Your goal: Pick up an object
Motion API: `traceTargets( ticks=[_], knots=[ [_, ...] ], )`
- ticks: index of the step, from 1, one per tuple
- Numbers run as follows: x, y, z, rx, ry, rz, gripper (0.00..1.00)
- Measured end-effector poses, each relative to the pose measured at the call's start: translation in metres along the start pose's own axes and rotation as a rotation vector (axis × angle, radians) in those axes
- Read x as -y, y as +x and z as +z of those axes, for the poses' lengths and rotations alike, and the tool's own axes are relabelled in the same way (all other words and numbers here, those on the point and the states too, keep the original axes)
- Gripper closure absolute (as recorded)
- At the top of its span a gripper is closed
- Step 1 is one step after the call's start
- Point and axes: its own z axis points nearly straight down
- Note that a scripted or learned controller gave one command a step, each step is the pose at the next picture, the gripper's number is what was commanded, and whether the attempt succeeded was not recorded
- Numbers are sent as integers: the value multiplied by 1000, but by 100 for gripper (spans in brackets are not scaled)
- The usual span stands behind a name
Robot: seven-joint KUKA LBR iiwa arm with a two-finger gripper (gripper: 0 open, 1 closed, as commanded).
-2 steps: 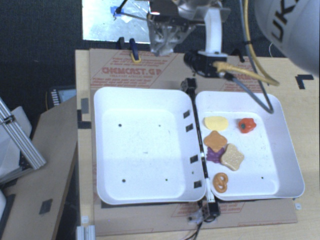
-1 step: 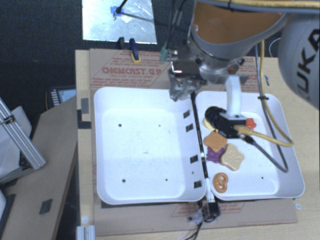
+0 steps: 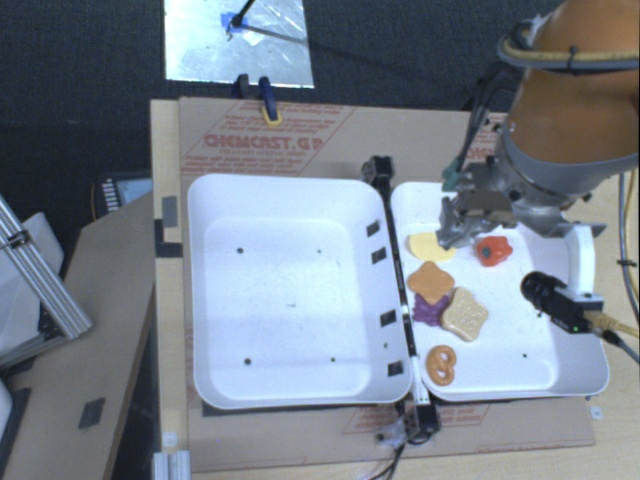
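Right bin (image 3: 575, 363) holds all the objects, clustered in its left half. Yellow flat piece (image 3: 428, 245) lies near the bin's left wall at about 10 o'clock of the cluster; the gripper (image 3: 455, 236) sits directly over its right edge, fingers dark and bunched, open or closed cannot be told, nothing visibly between them. Red pepper-like piece (image 3: 492, 251) just beside the gripper at 3 o'clock, long axis roughly left-right. Orange-brown toast (image 3: 431, 281) below the yellow piece, overlapping a purple piece (image 3: 429, 310) at its 6 o'clock; pale bread slice (image 3: 465, 316) touching the purple piece at 3 o'clock, tilted. Pretzel (image 3: 441, 364) at 6 o'clock, close to the near-left corner. Open floor toward the bin's right and near edges. Left bin (image 3: 215, 298) adjoins across the divider. Both sit on a cardboard-covered worktop (image 3: 290, 133).
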Motion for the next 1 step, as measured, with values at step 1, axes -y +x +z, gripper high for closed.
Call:
traceTargets(
  ticks=[1],
  knots=[
    [13,56,-68,-7,-15,-22,100]
  ],
)
